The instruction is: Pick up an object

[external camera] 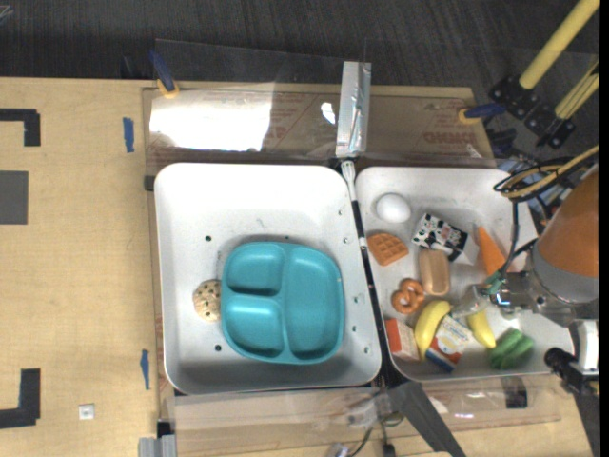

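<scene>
The right bin (pixel 457 181) holds a crowd of toy foods. A white egg (pixel 391 207), a black-and-white carton (pixel 440 234), a waffle (pixel 387 248) and an orange carrot (pixel 489 248) lie toward the back. Nearer the front are a tan bread roll (pixel 435 272), a pretzel (pixel 409 296), a large banana (pixel 430 324), a small banana (pixel 481 329), a green pepper (pixel 512 347) and a small printed box (pixel 447 344). My gripper (pixel 492 293) hangs low over the bin's right side, between the carrot and the small banana. Nothing shows held in it.
The left bin (pixel 247 193) carries a teal divided plate (pixel 284 299) with a speckled cookie (pixel 206 299) beside its left rim. A red item (pixel 394 337) lies at the right bin's front left. Cables (pixel 533 179) loop above the arm's orange band (pixel 577 234).
</scene>
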Motion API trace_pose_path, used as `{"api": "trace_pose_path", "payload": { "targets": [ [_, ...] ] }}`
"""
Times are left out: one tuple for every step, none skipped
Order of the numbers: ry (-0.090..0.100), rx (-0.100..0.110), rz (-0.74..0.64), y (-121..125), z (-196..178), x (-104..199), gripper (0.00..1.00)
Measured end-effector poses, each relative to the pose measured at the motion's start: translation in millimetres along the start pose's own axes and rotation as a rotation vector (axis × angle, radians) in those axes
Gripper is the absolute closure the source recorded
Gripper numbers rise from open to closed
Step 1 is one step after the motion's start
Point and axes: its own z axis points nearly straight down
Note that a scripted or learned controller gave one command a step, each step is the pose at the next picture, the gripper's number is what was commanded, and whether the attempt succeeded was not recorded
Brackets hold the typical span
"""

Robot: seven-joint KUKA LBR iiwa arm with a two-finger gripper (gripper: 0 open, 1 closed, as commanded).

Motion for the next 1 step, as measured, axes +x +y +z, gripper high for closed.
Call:
{"api": "trace_pose_path", "payload": {
  "targets": [
    [0.000,0.000,0.000,0.0,0.0,0.0,0.00]
  ]
}}
